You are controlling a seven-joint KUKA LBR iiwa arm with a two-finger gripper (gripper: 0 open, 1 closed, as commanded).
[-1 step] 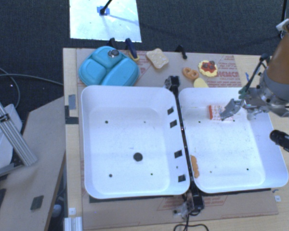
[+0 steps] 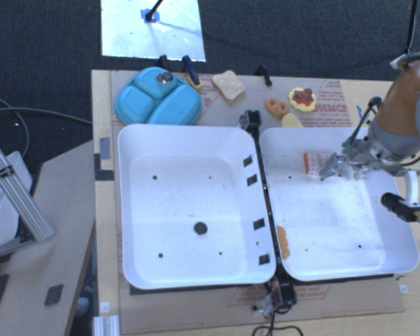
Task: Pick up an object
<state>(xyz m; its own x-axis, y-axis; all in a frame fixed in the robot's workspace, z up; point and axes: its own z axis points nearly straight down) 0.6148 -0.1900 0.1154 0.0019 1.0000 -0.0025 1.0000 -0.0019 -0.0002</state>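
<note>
Where the bench edge sits nearest the camera, two white bins lie side by side: left bin [image 2: 136,257] with a small dark disc [image 2: 200,227] on its floor, right bin [image 2: 399,254] with an orange piece [image 2: 283,242] against its left wall. Farther in, an orange-white packet [image 2: 313,162] lies in the right bin's back part, gripper [image 2: 334,168] right beside it, touching or nearly; finger state: cannot tell. Behind the bins: blue divided plate [image 2: 157,98], toast slice [image 2: 229,85], pretzel [image 2: 276,106], small pizza toy [image 2: 302,98].

A robotics lab: a bench [image 2: 105,208] with two white bins [image 2: 189,208], a grey-and-orange arm [image 2: 406,110], loose cables [image 2: 28,114], and toy food [image 2: 302,99] on cardboard.
</note>
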